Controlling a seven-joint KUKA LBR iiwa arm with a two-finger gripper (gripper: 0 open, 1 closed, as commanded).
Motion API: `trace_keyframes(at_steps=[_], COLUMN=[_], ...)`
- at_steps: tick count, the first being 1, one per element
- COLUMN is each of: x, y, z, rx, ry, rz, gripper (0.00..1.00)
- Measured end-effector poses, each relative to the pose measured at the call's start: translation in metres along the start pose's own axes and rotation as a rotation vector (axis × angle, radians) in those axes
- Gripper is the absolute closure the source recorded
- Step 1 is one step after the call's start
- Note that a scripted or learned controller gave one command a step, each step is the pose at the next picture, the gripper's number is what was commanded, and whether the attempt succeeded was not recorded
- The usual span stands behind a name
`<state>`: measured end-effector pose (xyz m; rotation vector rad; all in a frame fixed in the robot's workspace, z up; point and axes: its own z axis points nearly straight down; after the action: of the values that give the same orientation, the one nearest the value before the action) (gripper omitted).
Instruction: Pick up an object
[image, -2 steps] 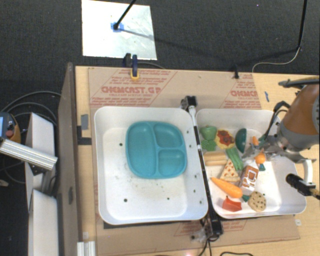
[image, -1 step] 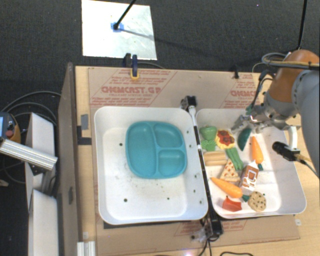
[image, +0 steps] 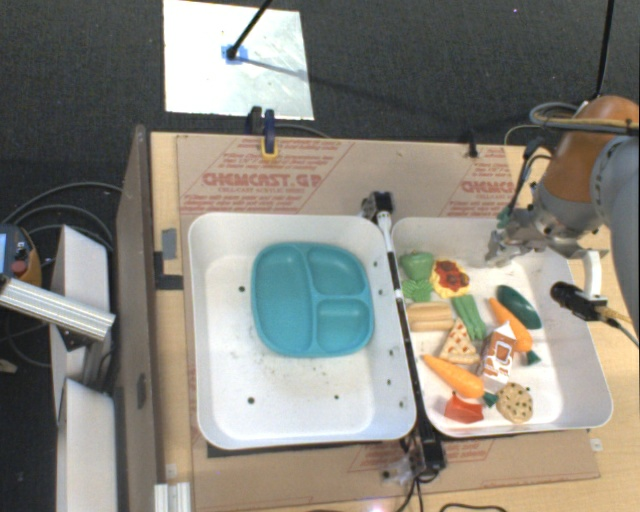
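The claw (image: 503, 245) hangs over the far edge of the right bin (image: 580, 400); whether it is clenched or released cannot be told. Toy food (image: 470, 345) lies piled in that bin. A teal divided plate (image: 310, 300) sits in the left bin (image: 225, 400).

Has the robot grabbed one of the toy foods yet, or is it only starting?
Only starting. The gripper is at the far edge of the right bin, with nothing visibly between its fingers. The toy foods all lie in that bin: the carrot, the cookie, the pizza slice and the others. The teal plate sits in the left bin. Left to do: reach a toy, close on it, lift it.
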<state>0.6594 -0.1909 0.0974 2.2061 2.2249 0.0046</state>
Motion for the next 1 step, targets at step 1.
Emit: trace_keyframes(at_steps=[1], x=[0.0002], y=[-0.0002], z=[0.0006], rx=[0.001], ry=[0.000], rz=[-0.002], gripper=[0.00])
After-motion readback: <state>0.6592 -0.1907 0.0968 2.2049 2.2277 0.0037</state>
